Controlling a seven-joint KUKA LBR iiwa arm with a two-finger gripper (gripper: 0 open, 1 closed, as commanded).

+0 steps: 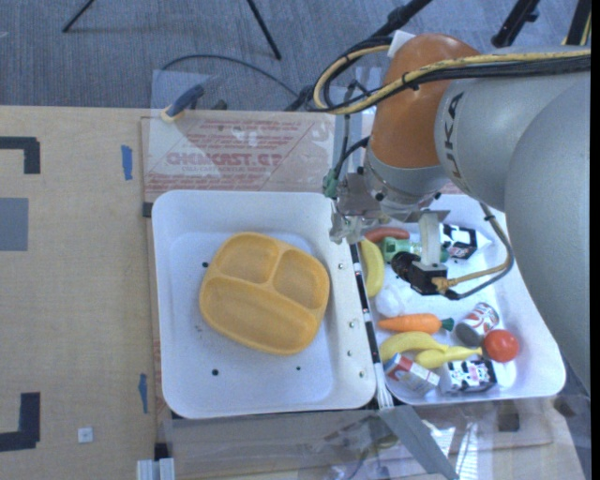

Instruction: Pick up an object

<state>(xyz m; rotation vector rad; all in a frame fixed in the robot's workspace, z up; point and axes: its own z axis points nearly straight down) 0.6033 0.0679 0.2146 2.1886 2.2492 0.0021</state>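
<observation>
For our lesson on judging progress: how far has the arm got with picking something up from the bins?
Done: the arm has reached over the right bin, its tool near the dividing edge. In hand: nothing is visibly held. Left: the banana, carrot and tomato lie in the bin; a grasp and lift remain.

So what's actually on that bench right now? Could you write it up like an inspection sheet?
Surface: two shallow white bins side by side, left bin and right bin, on a tan bench.
Job's things: right bin holds a carrot, bananas, another banana, a tomato, a small can and packets too small to name.
Clutter: a yellow divided plate lies in the left bin.
Grippers: the gripper sits over the wall between the bins; fingers unclear.
Cables: yellow and black cables loop over the arm.
Surroundings: taped cardboard behind the bins, tripod legs on the grey floor.
</observation>
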